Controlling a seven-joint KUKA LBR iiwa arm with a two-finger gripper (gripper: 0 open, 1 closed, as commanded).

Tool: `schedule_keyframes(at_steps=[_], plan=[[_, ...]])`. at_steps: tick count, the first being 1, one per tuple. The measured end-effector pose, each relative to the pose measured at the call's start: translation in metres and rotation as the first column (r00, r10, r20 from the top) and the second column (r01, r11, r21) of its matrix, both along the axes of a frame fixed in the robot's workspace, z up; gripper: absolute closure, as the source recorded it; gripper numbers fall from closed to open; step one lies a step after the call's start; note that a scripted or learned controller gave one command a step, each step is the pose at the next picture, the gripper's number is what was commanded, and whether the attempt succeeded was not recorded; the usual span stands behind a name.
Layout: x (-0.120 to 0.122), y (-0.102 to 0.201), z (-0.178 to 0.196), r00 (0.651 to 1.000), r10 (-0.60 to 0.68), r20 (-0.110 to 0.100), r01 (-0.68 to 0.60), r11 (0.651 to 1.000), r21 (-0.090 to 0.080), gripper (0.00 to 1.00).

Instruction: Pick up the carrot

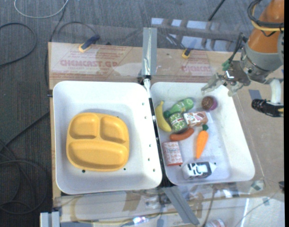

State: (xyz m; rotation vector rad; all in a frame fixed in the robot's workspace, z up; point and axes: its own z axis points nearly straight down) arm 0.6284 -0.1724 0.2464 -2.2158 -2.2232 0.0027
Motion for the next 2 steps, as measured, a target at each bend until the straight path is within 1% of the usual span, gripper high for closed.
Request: schedule_keyframes(at_steps=[1,2], plan=[[-0.01,0.001,-0.15,0.997,-0.083,0.002,0.083,0.997,-0.002,0.0],[-0.094,0.005,-0.157,0.987,-0.161,0.012,0.161,0.987,-0.002,0.0]])
